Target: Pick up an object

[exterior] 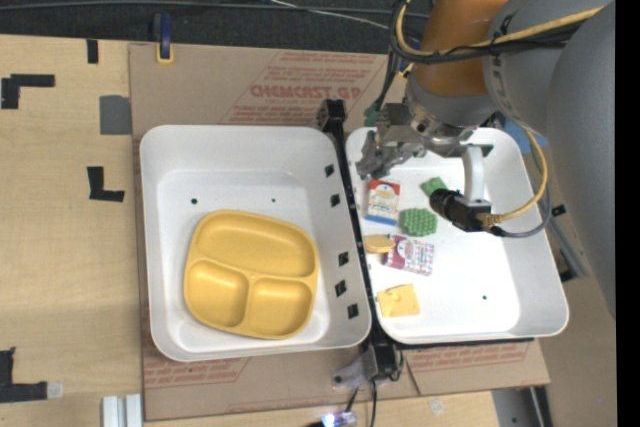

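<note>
Ref. landmark: right bin (pixel 520 315). Gripper (pixel 385 155) sits low over the bin's upper-left corner, just above the small carton (pixel 382 201); whether the jaws are released or clenched cannot be told from this view. Likely target: the carton, white/blue w/ a red top, lying flat near the bin's left wall, just below the gripper. Long axis runs approx. up-down in the view, red end toward the gripper. Judged light, stiff-walled, prob. crushable under hard squeeze; take hold across the short sides, mid-length, w/ moderate force. Alt. objs. in same bin: green textured piece (pixel 419 220) just right of the carton; pink packet (pixel 410 255) below it, flat, likely slippery film, poor grip; yellow wedge (pixel 398 300) nearer the bin's lower-left, low profile, hard to get under. Yellow divided tray (pixel 250 273) lies in the left bin (pixel 160 215), well apart.
</note>
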You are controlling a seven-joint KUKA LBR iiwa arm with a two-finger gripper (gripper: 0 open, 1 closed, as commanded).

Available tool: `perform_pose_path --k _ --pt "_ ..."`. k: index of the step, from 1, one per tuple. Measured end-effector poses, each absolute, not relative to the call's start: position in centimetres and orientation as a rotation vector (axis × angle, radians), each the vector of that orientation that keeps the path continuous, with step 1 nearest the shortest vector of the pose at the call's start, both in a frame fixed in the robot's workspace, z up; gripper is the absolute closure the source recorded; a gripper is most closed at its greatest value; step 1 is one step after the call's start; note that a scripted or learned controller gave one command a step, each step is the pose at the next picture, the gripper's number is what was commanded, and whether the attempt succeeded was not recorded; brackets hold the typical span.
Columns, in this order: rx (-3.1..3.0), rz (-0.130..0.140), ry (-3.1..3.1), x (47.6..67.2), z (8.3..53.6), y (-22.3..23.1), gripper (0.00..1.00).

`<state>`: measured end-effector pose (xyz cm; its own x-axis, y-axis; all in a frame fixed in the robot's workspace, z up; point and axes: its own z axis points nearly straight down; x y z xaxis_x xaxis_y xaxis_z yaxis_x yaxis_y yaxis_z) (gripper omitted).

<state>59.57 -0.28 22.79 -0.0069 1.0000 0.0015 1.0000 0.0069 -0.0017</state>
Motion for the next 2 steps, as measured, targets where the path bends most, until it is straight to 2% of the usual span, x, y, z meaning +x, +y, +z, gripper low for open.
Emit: perform_pose_path --k 2 --pt "-2.214 0.001 -2.228 62.4 20.8 10.1 1.0"
